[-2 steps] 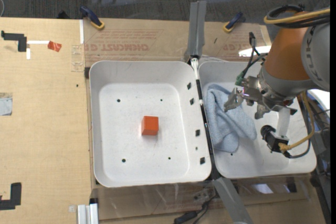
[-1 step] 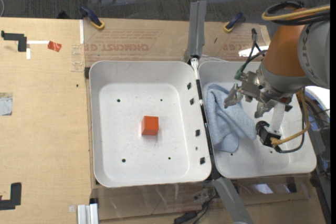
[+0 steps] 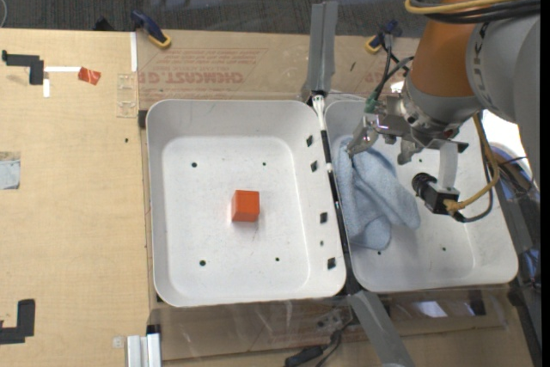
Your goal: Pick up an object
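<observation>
A crumpled light blue cloth [image 3: 374, 193] lies along the left side of the right bin [image 3: 464, 258]. An orange-red cube [image 3: 246, 206] sits near the middle of the left bin [image 3: 172, 185]. My gripper [image 3: 384, 147] hangs over the upper left part of the right bin, just above the cloth's top end. Its fingers stand apart, so it is open, and the left fingertip [image 3: 361, 141] is at the cloth's upper corner. Nothing shows between the fingers.
The grey arm with its orange band [image 3: 451, 47] and cables covers the right bin's upper right. A ridge with black clips [image 3: 326, 176] divides the bins. Cardboard [image 3: 223, 64] lies behind them, and a wooden bench top [image 3: 69, 185] with a small red piece [image 3: 88, 76] lies left.
</observation>
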